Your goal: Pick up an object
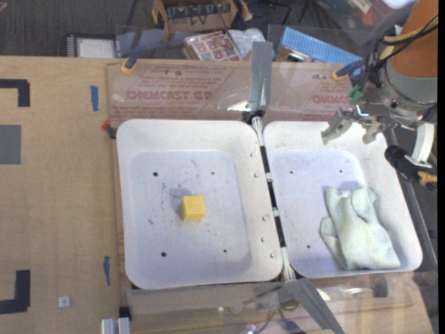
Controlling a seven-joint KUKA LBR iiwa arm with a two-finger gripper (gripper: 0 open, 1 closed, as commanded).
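Plywood bench (55,186); two white bins (139,145); cluttered floor behind; gripper (353,126) spread, clasping nothing.

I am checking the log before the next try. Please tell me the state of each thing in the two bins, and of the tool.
yellow block: resting flat near the middle of the left bin, untouched.
white cloth: crumpled, lying in the lower right part of the right bin.
tool: above the upper right part of the right bin, fingers spread, holding nothing.
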